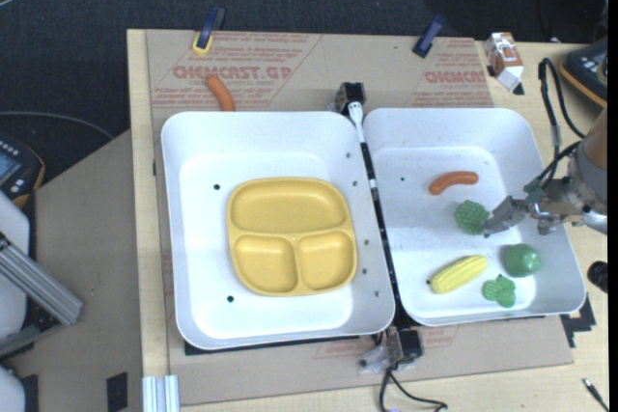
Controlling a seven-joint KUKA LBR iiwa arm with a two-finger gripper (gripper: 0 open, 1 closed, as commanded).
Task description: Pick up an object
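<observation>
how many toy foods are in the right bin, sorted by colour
green: 3 — broccoli, round green one, small leafy one
yellow: 1 — corn
orange: 1 — sausage
total: 5

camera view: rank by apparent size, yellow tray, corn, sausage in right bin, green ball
1. yellow tray, by far the largest
2. corn
3. sausage, close to the corn in length but thinner
4. green ball

Right bin [415, 132] carries five toy foods: an orange sausage [453, 181] lying across the middle, a green broccoli floret [470, 216] just below it, a yellow corn cob [458, 273] angled near the front, a round green piece [521, 259], and a second small broccoli [499, 290] at the front edge.
</observation>
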